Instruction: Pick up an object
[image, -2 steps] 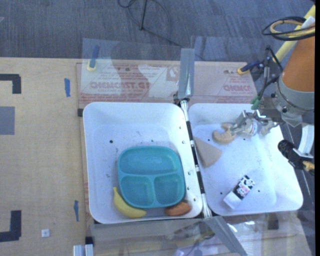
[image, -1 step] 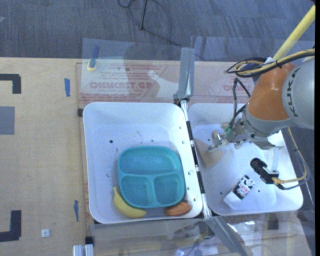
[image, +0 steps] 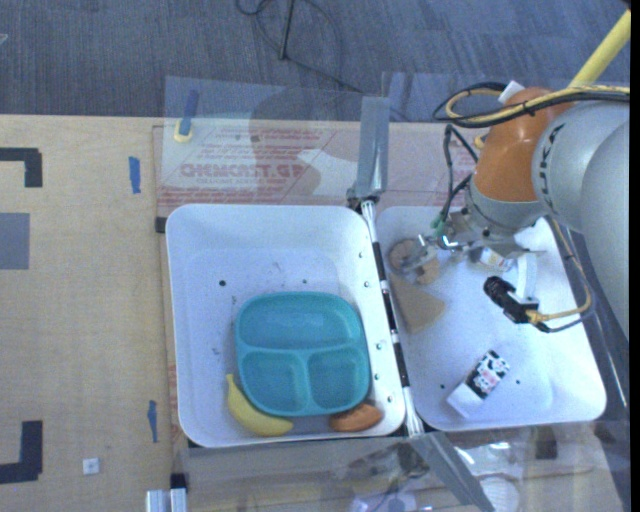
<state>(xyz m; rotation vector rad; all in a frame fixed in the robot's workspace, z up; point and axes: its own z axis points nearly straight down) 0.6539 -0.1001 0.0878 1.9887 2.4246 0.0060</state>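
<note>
I had reached in from the right over the right bin (image: 560, 400), my arm (image: 590, 160) covering its upper right corner. My claw (image: 440, 243) hung low near the top left of that bin, just above a brown scrap of cardboard (image: 418, 300), or so it looked from this slanted view. How wide my claw stood, and whether anything sat in it, I could not tell. A small black-and-white box (image: 480, 382) lay toward the bottom of the same bin, well apart from the claw. In the left bin (image: 200, 250), a teal divided tray (image: 300, 352) lay with a banana (image: 255, 412) and an orange lump (image: 356, 418) touching its lower edge.
</note>
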